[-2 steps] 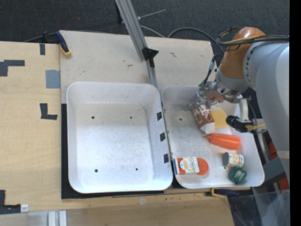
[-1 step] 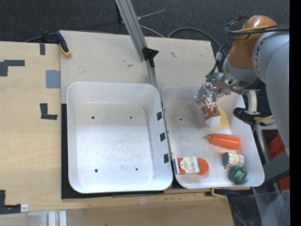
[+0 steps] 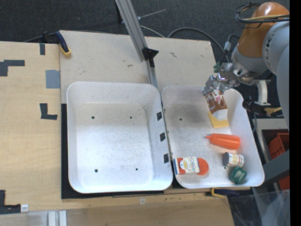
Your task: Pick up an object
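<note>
The claw (image 3: 215,89) hangs over the far right corner of the right bin (image 3: 188,126), close to its rim, and whether it is clenched cannot be told. Just under it a brown packet (image 3: 217,103) overlaps a yellow block (image 3: 219,120). An orange carrot (image 3: 224,141), a small jar (image 3: 234,160), a green piece (image 3: 237,175) and a red-ended tube (image 3: 191,165) crowd the near right edge. The bin's left half offers open floor, as does the left bin (image 3: 113,135).
</note>
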`<state>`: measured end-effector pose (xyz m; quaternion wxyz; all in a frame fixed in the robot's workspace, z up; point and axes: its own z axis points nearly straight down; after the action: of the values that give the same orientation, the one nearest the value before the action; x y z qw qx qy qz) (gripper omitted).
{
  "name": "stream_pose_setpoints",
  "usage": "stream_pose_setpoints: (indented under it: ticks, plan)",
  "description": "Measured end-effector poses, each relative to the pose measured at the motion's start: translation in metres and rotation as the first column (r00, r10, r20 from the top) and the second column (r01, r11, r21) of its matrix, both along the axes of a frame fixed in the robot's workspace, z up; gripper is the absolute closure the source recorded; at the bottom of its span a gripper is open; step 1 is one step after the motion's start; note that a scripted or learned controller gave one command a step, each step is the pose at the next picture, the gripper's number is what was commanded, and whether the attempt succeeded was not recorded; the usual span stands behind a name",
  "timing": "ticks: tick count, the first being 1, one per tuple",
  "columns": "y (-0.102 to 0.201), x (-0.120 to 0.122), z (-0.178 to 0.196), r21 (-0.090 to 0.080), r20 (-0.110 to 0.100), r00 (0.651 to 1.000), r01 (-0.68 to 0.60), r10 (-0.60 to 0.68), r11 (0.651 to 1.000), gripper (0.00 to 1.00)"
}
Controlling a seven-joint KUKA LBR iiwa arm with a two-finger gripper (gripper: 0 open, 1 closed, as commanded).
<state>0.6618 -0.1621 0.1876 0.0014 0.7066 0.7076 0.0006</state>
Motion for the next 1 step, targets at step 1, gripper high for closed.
stream_pose_setpoints:
  ticks: [1]
  plan:
    - [0.0007, 0.0010, 0.0408, 0.000, 0.001, 1.000, -0.001, 0.001, 1.000, 1.00]
